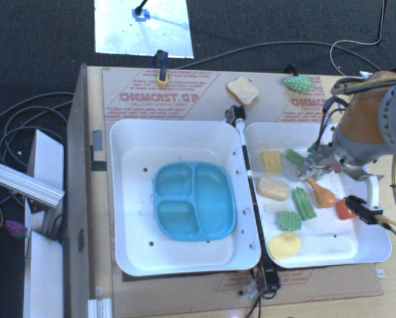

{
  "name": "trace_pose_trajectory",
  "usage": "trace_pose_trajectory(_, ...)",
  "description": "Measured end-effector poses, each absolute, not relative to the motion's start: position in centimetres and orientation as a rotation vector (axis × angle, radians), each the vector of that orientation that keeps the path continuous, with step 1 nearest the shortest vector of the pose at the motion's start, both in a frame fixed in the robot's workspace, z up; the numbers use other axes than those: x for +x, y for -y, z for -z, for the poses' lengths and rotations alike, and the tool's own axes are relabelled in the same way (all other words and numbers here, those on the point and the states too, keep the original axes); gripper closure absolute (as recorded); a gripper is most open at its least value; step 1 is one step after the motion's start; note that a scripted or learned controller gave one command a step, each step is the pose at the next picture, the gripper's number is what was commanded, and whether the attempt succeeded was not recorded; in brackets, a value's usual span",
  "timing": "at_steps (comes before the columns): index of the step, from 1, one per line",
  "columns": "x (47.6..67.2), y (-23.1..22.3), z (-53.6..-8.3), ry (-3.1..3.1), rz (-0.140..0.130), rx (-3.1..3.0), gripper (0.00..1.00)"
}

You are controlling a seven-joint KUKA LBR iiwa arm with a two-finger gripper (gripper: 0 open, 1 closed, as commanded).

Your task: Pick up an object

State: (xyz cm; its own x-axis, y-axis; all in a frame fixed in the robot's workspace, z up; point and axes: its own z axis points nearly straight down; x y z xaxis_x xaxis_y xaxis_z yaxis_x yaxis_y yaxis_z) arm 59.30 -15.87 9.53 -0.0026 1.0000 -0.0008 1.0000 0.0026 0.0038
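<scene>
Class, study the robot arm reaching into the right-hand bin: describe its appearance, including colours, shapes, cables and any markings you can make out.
The arm is a thick, rounded grey body with a broad orange band above the wrist. Thin dark cables loop beside the band. It narrows to a small metallic grey gripper, too blurred for detail. No markings are legible.

Arm (373, 121) extended in from right, orange band seen above wrist, wrist angled downward and leftward. Gripper (315, 166) lowered; jaw state not discernible.
</scene>
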Motion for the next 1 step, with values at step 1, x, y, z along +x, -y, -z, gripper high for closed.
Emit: trace_pose_trajectory(1,57.63,5.02,-18.52,-2.225,-0.005,2.215,1.0)
